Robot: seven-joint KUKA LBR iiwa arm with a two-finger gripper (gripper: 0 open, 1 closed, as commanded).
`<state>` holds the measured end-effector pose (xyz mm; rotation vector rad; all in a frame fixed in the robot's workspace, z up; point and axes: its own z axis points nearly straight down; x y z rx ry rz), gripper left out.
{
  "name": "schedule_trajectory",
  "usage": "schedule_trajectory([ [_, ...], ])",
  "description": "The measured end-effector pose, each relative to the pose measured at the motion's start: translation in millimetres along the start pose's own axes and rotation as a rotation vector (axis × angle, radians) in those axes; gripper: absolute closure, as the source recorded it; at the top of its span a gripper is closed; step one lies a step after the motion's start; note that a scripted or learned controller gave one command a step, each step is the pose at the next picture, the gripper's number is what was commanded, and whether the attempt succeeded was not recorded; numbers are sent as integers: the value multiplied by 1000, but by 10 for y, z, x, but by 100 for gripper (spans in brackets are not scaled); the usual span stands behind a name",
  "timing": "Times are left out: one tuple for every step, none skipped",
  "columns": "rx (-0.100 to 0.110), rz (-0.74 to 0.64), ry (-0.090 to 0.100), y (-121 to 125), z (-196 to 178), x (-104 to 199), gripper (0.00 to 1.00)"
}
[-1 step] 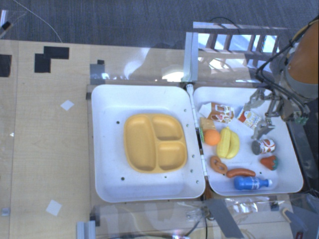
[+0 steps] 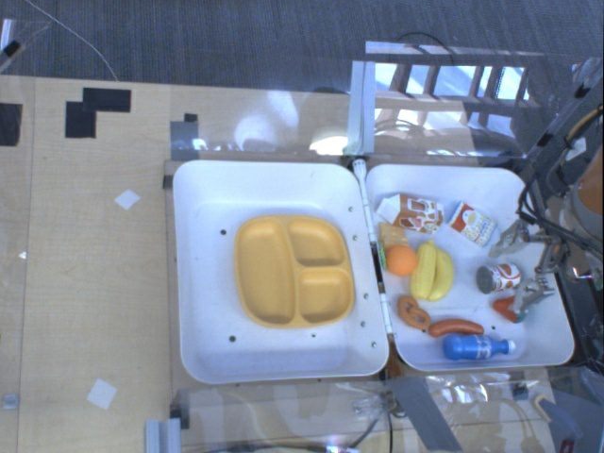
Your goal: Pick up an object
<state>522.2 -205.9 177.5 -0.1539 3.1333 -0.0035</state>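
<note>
The bench [image 2: 85, 281] is pale wood, with two white bins side by side on it. The left bin [image 2: 203, 253] holds a yellow tray [image 2: 293, 270] with three compartments, lying flat near the bin's middle. The right bin [image 2: 543, 347] holds a scatter of small things.

The arm [image 2: 583, 196] comes in from the right edge, dark cables running along it. Its gripper [image 2: 525, 268] hangs over the right side of the right bin with the fingers spread apart, one fingertip [image 2: 503, 242] toward the far side and the other toward the near side. Nothing sits between them as a held thing; a small can [image 2: 499, 276] lies in the bin just beside the gap.

A yellow banana [image 2: 433, 271] lies near the bin's middle, touching an orange [image 2: 402, 260] on its left. A blue bottle [image 2: 478, 348] lies on its side by the near wall. Just above it lies a sausage [image 2: 456, 327], with a pretzel [image 2: 411, 310] beside its left end. A carton [image 2: 471, 224] lies tilted near the far wall, and a brown-and-white packet [image 2: 414, 213] lies left of it. A small red piece [image 2: 508, 308] lies beside the near fingertip.
</note>
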Motion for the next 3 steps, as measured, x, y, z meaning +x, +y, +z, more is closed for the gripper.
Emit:
schedule_trajectory([
  [0, 304, -7, -4, -500, -97, 0],
  [-1, 364, -4, 154, -363, -108, 0],
  [-1, 300, -2, -37, -23, -527, 0],
])
